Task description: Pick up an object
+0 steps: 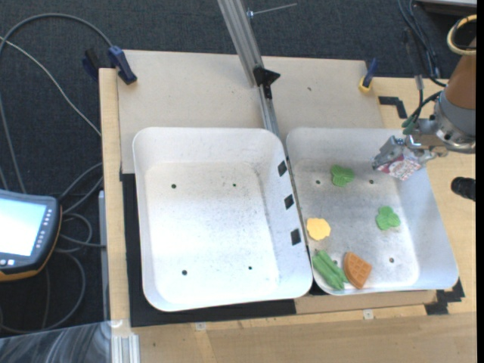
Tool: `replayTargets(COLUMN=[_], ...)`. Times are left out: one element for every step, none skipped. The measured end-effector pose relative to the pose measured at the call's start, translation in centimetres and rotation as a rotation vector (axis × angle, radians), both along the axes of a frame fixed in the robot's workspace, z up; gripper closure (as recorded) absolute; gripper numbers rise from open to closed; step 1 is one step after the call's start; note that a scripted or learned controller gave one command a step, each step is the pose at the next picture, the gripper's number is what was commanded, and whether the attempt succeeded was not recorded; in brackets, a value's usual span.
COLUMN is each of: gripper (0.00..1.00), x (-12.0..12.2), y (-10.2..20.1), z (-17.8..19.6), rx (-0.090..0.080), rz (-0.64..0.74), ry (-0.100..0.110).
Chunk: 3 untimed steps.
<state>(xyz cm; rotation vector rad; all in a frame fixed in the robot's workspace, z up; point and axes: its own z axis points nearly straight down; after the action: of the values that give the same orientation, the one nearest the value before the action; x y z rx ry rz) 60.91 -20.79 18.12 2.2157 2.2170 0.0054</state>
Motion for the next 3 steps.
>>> replayTargets(gripper=[1.00,1.00,1.00], x=[0.4,-0.2,-0.2], y=[0.7,1.1,5.5], z=[4.8,10.8,10.5], rx=[0.001,0.000,0.005], rz=[0.002,0.002,0.005], ry=[0.000,-0.001,0.009])
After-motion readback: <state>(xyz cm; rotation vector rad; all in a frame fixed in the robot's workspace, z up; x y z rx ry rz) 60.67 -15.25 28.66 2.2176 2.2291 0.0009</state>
